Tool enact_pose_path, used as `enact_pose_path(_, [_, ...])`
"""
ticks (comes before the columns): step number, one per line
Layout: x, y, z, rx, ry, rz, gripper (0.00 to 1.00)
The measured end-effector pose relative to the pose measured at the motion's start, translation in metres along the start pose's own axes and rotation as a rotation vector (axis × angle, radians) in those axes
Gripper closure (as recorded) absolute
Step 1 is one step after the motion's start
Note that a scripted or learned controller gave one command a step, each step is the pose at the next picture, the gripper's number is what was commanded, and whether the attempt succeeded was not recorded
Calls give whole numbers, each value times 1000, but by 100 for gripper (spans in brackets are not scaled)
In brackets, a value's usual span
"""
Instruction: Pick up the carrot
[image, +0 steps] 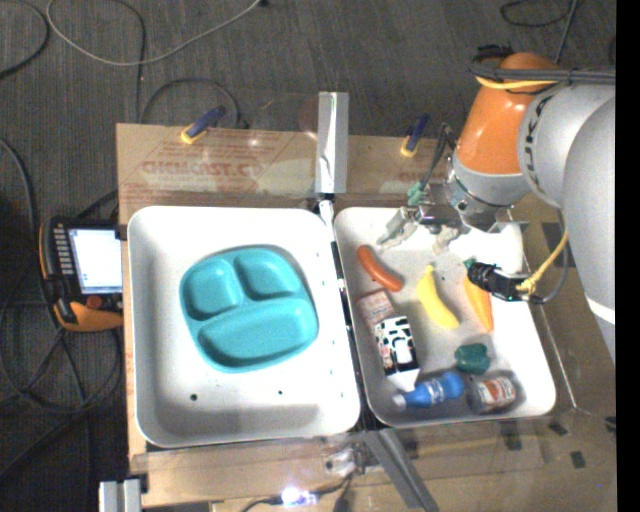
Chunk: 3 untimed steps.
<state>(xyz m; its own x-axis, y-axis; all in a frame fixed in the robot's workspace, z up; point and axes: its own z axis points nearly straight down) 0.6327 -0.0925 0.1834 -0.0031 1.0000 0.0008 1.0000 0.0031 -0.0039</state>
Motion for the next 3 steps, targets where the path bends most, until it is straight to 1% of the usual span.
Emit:
enact_pose_path(1, [-61, -15, -4, -1, -3, -30, 0])
enact_pose_path(2, [-123, -100, -2, 0, -2, -17, 0])
enact_pose_path(3, [-121, -71, 85, -6, 5, -82, 0])
